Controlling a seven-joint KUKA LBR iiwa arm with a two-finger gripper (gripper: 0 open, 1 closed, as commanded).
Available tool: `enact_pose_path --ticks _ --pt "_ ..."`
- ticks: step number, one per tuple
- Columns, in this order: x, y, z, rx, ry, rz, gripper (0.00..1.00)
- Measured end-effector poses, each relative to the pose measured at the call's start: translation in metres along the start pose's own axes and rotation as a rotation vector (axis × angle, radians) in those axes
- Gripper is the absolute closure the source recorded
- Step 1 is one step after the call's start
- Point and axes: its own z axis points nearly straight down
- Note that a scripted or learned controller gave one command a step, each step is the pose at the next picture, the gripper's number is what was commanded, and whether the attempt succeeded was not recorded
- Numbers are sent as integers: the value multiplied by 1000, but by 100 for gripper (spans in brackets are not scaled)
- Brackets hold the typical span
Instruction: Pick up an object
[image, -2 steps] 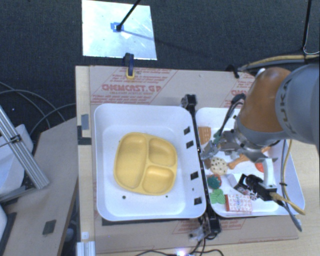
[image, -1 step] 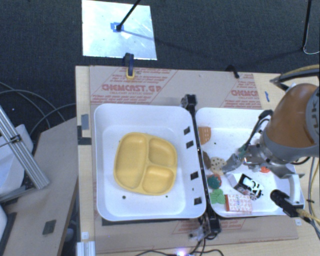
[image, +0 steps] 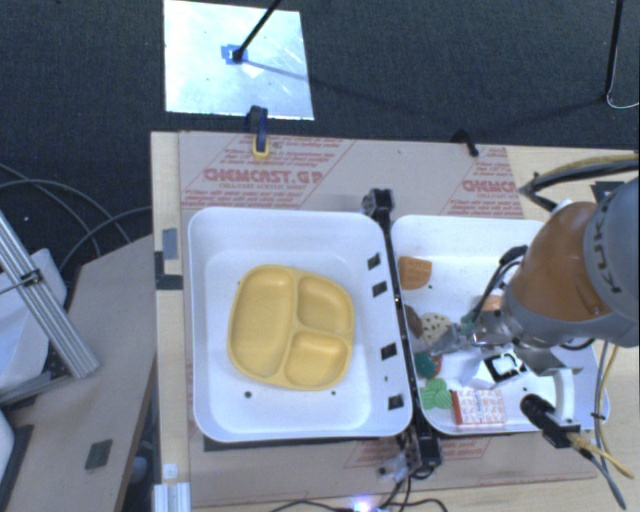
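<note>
White plastic bins sit side by side on the table (image: 330, 165). The left bin (image: 215, 400) holds a yellow divided plate (image: 291, 326). The right bin (image: 450, 240) carries the clutter: an orange piece (image: 415, 271), a speckled round thing (image: 434, 325), green bits (image: 436, 392) and a red-and-white packet (image: 478, 406). Over that bin hangs the grey-and-orange arm (image: 560, 280), its hand (image: 468, 334) low beside the speckled thing. Whether the hand is open or closed, I cannot tell. Nothing looks lifted, so the pick seems yet to be made.

Two bins (image: 290, 225) of smooth, glossy white plastic are noted. A divided tray (image: 291, 326) of matt yellow plastic is recorded. The bench (image: 420, 165) is surfaced with printed brown cardboard.
</note>
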Motion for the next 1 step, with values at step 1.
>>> enact_pose_path --ticks 1 --pt "75 85 -75 8 12 -12 0"
